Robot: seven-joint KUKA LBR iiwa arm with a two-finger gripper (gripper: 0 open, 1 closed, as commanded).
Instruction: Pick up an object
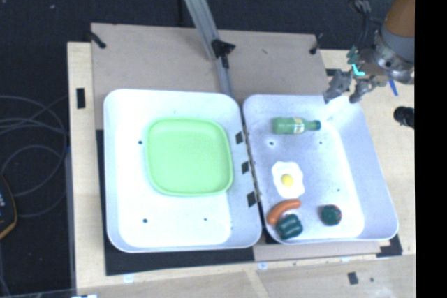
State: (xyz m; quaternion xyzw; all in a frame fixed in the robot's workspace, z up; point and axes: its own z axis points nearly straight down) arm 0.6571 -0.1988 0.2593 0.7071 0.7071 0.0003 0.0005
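While the surface (84,150) carries two shallow white bins side by side, the left bin (126,220) holds a square pale-green plastic plate (188,155) at its centre. In the right bin (370,171), a small green bottle with a pale label (296,125) lies on its side toward twelve o'clock, a toy fried egg, white with a yellow yolk (287,179), sits at the centre, an orange-red toy sausage (283,209) and a dark green rounded block (289,225) touch at about seven o'clock, and a dark green ball-like toy (330,215) rests at five o'clock. The tool (345,91) hovers over the right bin's rim at one o'clock, its two fingers spread apart with nothing between them. This looks like the approach step, with no grasp made. The next move probably calls for travelling toward eight o'clock, lining up over the nearby bottle, then lowering and closing across its narrow body.
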